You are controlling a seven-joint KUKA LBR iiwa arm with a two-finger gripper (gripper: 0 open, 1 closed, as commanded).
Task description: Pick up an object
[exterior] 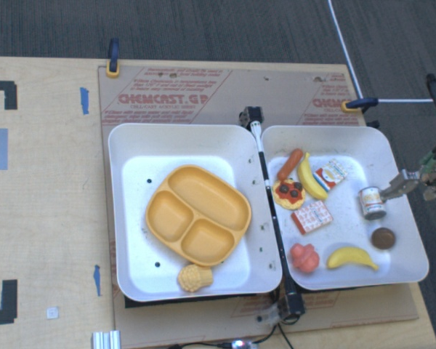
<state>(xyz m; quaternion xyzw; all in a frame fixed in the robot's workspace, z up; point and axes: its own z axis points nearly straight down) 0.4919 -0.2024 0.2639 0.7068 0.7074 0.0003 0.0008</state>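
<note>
Can (373, 202) judged rigid, light, slick; best gripped across its round sides. Gripper (401, 185) seen just beside it; finger state can't be told.

Little of the robot shows, at the right edge of the right-hand bin (403, 158). The gripper (394, 189) is a slim metallic piece, silvery grey with a dull sheen, narrowing toward its tip. Behind it, the wrist part (430, 173) looks bulkier and darker, a mix of grey and pale greenish tones with small irregular fittings. Finer details are too blurred to tell.
</note>
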